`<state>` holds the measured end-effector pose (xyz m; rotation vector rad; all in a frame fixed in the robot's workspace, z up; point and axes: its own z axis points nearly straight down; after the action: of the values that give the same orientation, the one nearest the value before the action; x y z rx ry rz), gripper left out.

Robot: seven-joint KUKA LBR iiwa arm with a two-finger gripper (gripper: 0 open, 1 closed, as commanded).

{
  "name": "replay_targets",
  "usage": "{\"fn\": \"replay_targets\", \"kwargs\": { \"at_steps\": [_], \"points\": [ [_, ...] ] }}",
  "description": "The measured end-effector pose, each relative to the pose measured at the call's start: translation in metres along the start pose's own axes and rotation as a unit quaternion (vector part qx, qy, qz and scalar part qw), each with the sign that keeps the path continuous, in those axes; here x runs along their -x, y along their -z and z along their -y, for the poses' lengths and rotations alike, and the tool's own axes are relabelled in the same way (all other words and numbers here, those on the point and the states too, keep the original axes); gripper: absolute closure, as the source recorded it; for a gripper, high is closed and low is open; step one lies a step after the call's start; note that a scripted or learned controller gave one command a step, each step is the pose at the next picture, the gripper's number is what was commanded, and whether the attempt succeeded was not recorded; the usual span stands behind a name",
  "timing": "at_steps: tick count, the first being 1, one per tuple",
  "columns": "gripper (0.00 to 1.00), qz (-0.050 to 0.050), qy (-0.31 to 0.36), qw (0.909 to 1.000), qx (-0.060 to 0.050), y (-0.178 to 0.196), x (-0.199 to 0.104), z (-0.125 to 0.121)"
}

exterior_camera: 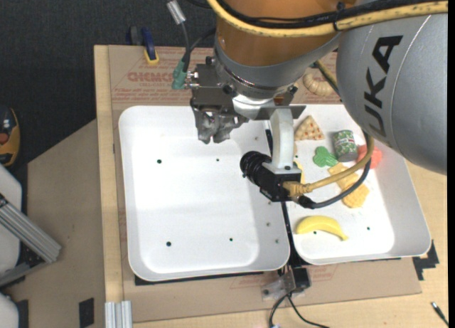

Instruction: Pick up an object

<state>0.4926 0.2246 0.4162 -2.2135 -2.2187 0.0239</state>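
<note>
Brown bench board (114,177), red lettering along far edge. Directly on it: left white bin (192,205); right white bin (384,237) touching left bin's right side; blue-and-yellow clamp (147,43) beyond left bin's far-left corner, at board's edge.

My wrist band (284,6) is glossy orange, smooth as polished metal, and the link (405,70) at three o'clock of it is matt grey with a faint sheen. My gripper (215,126) looks like dull grey metal. Both bins are smooth white plastic, the left bin (192,213) softly glossy, the right bin (384,237) the same. The banana (320,226) at five o'clock is shiny yellow plastic. The waffle piece (309,129) at two o'clock looks rough and matt. The bench board (114,177) is matt brown cardboard. The cable (334,176) is smooth yellow sheathing
</note>
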Motion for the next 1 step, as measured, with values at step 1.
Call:
{"fn": "replay_targets", "kwargs": {
  "at_steps": [1],
  "points": [
    [1.0,-0.002,-0.005,1.0,0.006,-0.0008,0.074,0.014]
  ]
}}
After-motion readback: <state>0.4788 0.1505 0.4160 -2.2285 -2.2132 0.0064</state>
